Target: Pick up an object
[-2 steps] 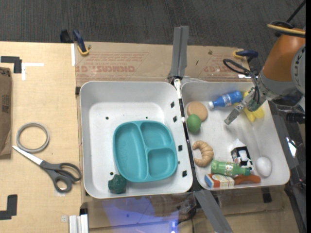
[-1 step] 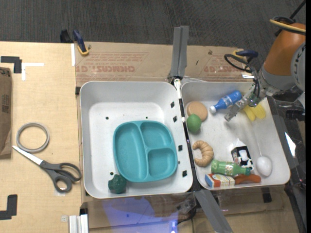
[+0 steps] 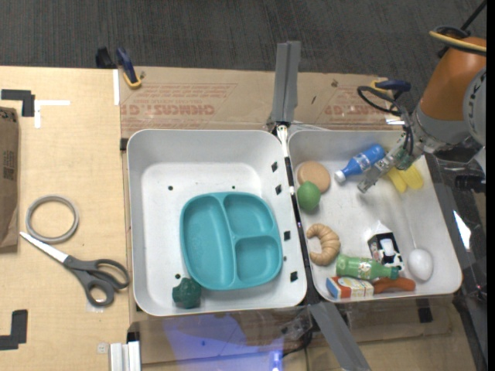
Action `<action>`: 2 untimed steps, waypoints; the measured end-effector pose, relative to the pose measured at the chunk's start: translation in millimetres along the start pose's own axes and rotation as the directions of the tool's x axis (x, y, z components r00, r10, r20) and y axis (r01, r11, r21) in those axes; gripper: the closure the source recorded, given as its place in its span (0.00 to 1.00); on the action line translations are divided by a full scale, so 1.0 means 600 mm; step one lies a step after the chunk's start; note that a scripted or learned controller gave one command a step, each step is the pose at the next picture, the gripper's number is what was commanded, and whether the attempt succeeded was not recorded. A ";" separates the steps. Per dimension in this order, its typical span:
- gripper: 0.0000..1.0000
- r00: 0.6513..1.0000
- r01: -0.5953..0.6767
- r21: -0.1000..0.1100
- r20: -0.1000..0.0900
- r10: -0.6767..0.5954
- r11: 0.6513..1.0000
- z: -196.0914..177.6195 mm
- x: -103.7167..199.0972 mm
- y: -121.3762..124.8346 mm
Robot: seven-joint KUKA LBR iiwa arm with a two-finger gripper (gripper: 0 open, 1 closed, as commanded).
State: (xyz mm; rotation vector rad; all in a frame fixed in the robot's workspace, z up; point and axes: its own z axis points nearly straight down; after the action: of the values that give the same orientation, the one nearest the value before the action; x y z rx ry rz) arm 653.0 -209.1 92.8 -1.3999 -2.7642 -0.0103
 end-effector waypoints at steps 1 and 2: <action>0.00 1.000 0.000 0.000 0.001 0.000 1.000 0.000 0.000 0.000; 0.00 0.993 -0.111 -0.011 0.036 0.111 0.994 0.006 0.071 0.060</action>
State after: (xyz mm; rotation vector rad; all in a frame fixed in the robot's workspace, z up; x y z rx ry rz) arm 657.0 -153.5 90.2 -1.5700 -2.7135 0.0068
